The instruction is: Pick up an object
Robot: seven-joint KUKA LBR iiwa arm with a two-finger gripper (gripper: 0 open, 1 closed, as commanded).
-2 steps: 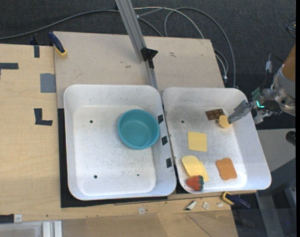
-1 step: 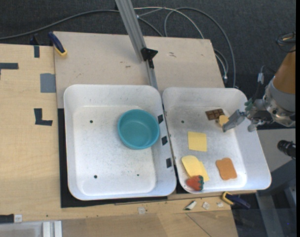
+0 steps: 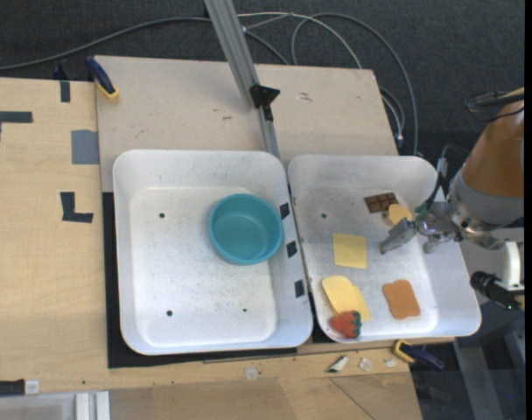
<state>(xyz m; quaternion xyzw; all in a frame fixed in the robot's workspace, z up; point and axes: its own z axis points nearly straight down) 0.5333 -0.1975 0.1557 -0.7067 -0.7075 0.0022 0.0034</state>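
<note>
Your gripper hangs with fingers spread and nothing between them, low over the right bin. The yellow square slice lies flat just to its left, nearest; a brown piece and an orange piece sit near, floor room around.

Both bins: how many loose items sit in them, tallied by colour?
Teal: 1, the bowl in the left bin
Yellow: 3, flat square, rounded slab, small piece in the right bin
Orange: 1, slab
Brown: 1, block
Red: 1, strawberry
Total: 7
</note>
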